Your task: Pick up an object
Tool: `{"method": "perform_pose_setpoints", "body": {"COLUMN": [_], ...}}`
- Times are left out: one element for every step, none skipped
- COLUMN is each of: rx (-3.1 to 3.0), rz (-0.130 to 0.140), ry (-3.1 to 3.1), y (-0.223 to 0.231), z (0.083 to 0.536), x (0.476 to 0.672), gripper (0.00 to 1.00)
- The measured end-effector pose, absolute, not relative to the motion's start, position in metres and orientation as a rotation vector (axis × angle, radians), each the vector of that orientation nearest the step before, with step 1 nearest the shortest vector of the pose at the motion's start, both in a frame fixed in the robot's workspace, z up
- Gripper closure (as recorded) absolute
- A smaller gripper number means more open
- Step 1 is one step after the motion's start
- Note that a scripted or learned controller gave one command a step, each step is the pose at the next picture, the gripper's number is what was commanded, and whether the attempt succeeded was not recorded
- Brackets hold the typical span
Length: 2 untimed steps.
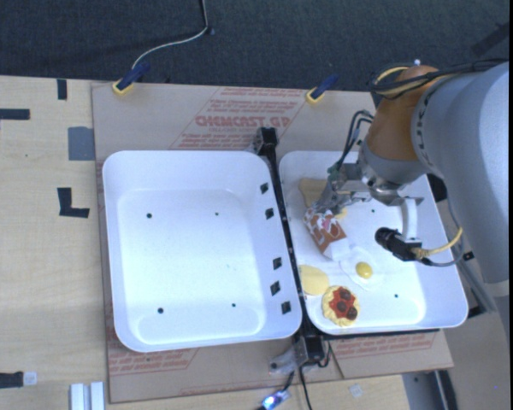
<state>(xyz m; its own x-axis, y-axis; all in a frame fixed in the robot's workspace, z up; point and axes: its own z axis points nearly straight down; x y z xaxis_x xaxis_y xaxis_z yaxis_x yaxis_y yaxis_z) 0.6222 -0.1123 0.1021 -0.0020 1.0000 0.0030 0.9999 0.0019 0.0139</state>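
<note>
Gripper (332,202) low in the right bin (436,314), over the red-and-white snack pack (324,230) near the divider, finger state indiscernible; the pack looks light, crinkly and perhaps slippery, best pinched across its narrow width.
</note>
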Motion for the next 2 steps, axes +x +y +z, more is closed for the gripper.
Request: {"method": "perform_pose_setpoints", "body": {"rx": [2.213, 2.213], "rz": [0.018, 0.019], "ry": [2.218, 2.217], "y": [-0.1122, -0.1119], "z": [0.1021, 0.1021], "x": [0.6222, 0.6219], "gripper": [1.00, 1.00]}}
